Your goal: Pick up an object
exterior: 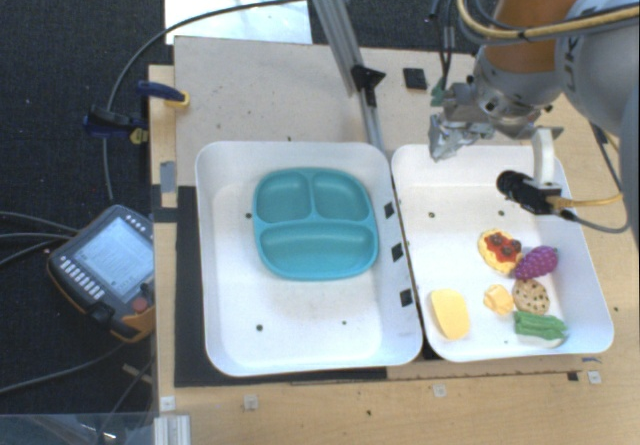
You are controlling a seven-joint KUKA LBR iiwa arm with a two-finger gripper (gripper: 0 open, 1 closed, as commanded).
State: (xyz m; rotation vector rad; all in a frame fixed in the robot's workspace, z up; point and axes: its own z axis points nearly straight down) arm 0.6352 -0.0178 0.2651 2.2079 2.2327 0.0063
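Several toy foods lie in the right bin (450,195): a yellow cheese wedge (450,314), a pizza slice with red topping (499,250), a purple grape bunch (536,261), a small yellow piece (497,298), a chocolate-chip cookie (531,296) and a green vegetable (540,327). My gripper (447,144) hangs over the bin's far left corner, well away from the food. Nothing shows between its fingers.
The left bin (230,313) holds a teal divided plate (315,223). A metal pole (340,33) slants across the bench behind the bins. Black clips (396,251) sit on the rims between the bins. A teach pendant (108,268) lies off the bench at left.
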